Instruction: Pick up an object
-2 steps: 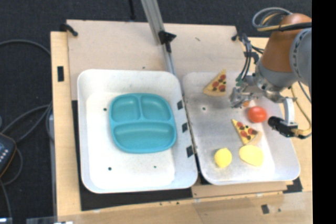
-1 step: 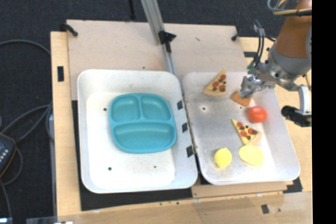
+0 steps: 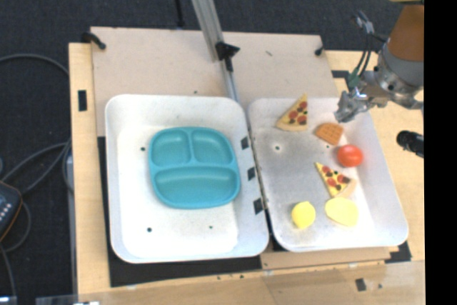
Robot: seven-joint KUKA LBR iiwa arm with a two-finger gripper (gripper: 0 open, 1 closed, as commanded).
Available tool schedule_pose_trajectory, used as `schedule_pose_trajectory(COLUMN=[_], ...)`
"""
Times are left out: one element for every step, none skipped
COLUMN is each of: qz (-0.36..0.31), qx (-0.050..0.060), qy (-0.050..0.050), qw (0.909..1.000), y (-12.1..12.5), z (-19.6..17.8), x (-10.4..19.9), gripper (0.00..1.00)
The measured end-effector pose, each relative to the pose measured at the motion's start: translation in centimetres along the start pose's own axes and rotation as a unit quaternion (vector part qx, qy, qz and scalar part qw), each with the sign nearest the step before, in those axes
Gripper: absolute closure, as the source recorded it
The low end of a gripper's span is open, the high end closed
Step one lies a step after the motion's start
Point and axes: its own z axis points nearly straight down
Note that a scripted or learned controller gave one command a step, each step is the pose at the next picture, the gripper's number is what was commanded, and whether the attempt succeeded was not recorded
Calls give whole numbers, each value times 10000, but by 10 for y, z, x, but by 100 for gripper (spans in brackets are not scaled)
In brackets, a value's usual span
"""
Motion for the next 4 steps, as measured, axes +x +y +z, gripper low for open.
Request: schedule_pose_trajectory(qz=[-2, -23, -21, -23], qx=[-1, 23, 35, 28], qy=[0, 13, 16, 17], qw=[10000, 10000, 10000, 10000], y=[1, -6, -25, -42], z=[-46, -41, -23, -27], x=[-2, 55, 103, 147], gripper=[100, 100, 100, 100])
